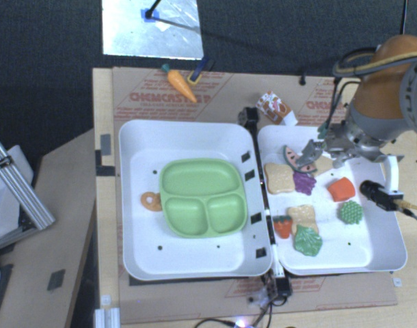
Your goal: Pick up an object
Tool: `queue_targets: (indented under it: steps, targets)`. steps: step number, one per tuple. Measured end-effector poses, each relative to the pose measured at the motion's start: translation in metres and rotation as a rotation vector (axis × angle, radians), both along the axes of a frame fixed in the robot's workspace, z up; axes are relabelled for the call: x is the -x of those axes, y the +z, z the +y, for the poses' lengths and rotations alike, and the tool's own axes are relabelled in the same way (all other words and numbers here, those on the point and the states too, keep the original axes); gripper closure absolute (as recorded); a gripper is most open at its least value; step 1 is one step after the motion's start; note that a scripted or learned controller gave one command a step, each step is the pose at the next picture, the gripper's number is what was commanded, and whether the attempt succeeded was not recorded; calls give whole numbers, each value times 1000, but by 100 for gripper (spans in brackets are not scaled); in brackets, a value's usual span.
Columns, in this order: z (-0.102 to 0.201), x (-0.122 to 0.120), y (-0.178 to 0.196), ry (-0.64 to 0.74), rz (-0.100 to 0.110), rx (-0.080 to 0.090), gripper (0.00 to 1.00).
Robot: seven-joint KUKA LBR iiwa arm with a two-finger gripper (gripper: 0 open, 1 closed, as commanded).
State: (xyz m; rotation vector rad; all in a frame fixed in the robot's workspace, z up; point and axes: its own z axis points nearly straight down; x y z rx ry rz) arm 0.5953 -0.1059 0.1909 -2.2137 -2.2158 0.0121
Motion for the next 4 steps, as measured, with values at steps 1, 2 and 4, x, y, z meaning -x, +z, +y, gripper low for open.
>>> queue_targets:
  steps: [1,2,4]
  targets:
    - [0,-3,7,2,-14,2,0]
    - [-4,-12,-46,1,-11,1,0]
    - [3,-22,-103,2,-16,0,0]
